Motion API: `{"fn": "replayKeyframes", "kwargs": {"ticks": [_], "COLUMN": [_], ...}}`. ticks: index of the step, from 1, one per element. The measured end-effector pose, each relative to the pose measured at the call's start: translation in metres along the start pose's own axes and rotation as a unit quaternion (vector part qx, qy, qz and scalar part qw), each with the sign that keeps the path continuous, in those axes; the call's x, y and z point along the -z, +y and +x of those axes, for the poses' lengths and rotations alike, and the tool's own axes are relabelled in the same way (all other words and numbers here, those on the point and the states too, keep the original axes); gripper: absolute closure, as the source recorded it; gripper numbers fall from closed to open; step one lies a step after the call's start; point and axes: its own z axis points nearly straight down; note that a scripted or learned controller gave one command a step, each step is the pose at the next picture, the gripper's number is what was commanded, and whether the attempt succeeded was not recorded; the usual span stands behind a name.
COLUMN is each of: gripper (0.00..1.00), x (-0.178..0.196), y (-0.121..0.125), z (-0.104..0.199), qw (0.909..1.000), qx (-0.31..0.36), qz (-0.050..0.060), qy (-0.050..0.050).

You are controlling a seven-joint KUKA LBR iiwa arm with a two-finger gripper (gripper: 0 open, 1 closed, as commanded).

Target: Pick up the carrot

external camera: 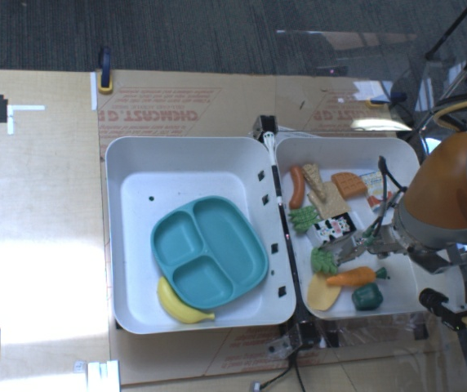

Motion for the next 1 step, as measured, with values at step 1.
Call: {"fn": "replayKeyframes", "kwargs": {"ticks": [1], "gripper": [0.00], "x": [-0.0097], "y": [-0.0032], "z": [0.0160], "qw": [0.9678], "qx": [0.252], "qz": [0.007], "qy": [0.006]}}
